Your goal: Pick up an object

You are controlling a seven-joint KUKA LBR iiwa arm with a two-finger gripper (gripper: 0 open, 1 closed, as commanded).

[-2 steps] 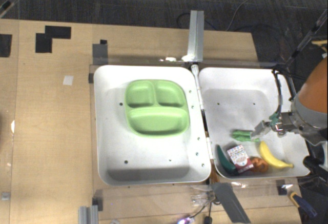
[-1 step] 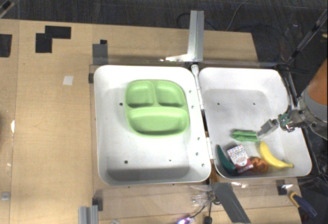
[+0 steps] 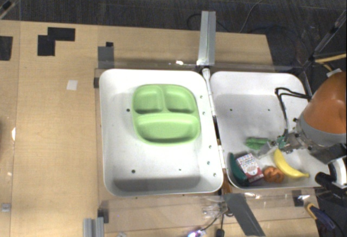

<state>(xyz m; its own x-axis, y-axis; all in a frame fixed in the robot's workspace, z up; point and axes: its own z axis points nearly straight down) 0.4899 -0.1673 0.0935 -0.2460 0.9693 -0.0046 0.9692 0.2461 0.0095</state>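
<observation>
Lying near the right bin's front wall, the banana looks light, smooth and bruisable; grip it across its middle. Beside it sit a carton and a green piece.

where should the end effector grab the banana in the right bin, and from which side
Probably grip the banana across its middle, coming straight down from above. It lies flat on the floor of the right bin, curved, running from upper left to lower right, so its long sides are exposed. The reddish round fruit sits close at its left, so fingers should straddle the narrow width, away from that end.
</observation>
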